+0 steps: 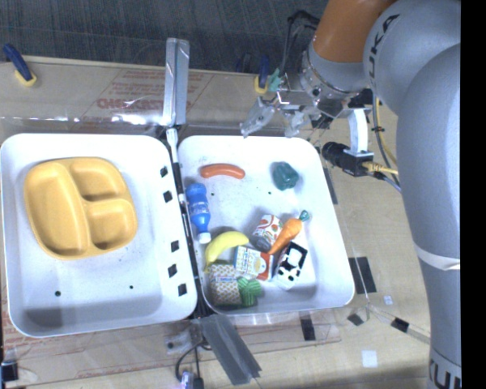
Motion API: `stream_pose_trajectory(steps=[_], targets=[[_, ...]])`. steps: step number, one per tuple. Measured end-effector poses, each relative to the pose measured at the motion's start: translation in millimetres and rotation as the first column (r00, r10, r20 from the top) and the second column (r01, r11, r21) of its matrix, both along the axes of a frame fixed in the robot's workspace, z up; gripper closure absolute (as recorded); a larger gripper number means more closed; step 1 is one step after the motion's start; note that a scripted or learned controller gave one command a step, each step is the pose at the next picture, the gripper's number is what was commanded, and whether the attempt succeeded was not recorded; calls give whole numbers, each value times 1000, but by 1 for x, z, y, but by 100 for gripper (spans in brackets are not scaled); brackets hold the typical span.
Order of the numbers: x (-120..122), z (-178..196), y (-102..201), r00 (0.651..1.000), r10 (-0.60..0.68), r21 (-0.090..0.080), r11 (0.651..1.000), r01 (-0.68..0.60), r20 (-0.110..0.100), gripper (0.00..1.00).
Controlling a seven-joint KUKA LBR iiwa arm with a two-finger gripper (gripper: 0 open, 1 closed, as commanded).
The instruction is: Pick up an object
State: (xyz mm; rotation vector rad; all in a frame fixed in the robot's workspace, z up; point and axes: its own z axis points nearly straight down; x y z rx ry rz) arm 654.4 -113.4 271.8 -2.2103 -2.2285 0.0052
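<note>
My gripper (275, 121) hangs above the far rim of the right bin (332, 241), its two fingers spread apart and nothing between them. Below it in that bin lie a red sausage (222, 171) and a teal lump (285, 175). Along the bin's left wall lies a blue bottle (198, 209). At the near end sits a pile: a banana (225, 245), a carrot (286, 233), a small printed can (265, 229), a black-and-white cube (290, 264), a small carton (247, 259) and a green block (249, 290).
The left bin (32, 306) holds a yellow divided tray (81, 205). A metal bar (176, 83) stands upright behind the divide between the bins. The big grey arm (425, 136) takes up the right side, with cables near the right bin's far corner.
</note>
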Motion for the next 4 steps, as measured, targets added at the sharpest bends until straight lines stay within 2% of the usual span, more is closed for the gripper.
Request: stream_pose_trajectory(steps=[1, 2, 3, 4], targets=[[2, -182, 13, 981, -196, 0, 981, 196, -1, 0], [1, -174, 14, 981, -192, 0, 981, 192, -5, 100], [1, -174, 14, 981, -192, 0, 981, 192, -5, 0], [-70, -182, 19, 984, -179, -1, 984, 179, 0, 0]])
